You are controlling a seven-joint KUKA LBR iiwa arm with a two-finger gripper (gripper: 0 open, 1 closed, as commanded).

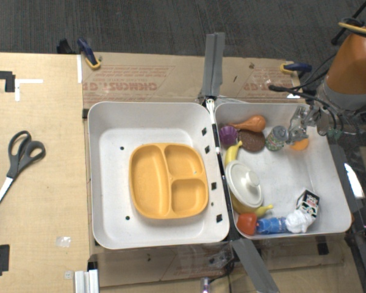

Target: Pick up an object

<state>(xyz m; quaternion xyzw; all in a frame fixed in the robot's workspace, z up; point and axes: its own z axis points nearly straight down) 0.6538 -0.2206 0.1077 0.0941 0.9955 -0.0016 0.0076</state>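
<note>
Approach step: my gripper (300,126) is low at the right bin's (329,221) far corner, just beside the small jar (277,138) and orange ball (299,143); finger state I cannot tell; next, centre over one and close.

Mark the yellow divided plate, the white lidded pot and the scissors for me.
yellow divided plate (169,180): camera view, on the ridge between its compartments.
white lidded pot (245,183): camera view, on its lid.
scissors (23,151): camera view, on the black handles.

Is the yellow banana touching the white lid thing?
Touching. The camera view shows the banana lying against the upper left rim of the white lid, with no gap between them.
</note>
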